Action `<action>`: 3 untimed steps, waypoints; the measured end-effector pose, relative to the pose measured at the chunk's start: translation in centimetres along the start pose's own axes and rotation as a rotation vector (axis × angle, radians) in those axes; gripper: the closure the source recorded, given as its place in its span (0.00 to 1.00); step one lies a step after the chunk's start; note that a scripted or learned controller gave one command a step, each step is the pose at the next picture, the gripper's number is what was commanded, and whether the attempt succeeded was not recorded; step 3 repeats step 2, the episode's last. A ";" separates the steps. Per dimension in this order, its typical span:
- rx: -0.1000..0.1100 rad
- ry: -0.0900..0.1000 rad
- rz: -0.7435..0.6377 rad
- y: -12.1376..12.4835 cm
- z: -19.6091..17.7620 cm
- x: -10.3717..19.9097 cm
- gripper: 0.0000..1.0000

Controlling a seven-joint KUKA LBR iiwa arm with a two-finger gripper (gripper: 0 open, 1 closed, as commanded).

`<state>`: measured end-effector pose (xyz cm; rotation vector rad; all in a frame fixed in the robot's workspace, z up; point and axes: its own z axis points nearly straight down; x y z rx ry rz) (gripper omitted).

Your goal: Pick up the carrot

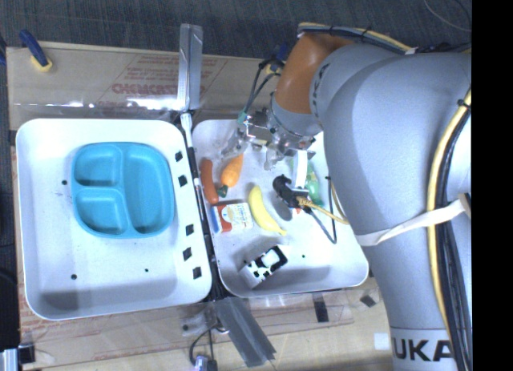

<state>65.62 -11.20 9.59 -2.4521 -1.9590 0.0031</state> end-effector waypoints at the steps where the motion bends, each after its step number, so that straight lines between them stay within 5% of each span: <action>1: 0.001 0.000 -0.008 0.0 -1.1 0.2 1.00; 2: 0.001 0.000 -0.020 -12.3 -9.5 1.1 1.00; 3: 0.001 0.000 -0.020 -12.3 -9.5 1.1 1.00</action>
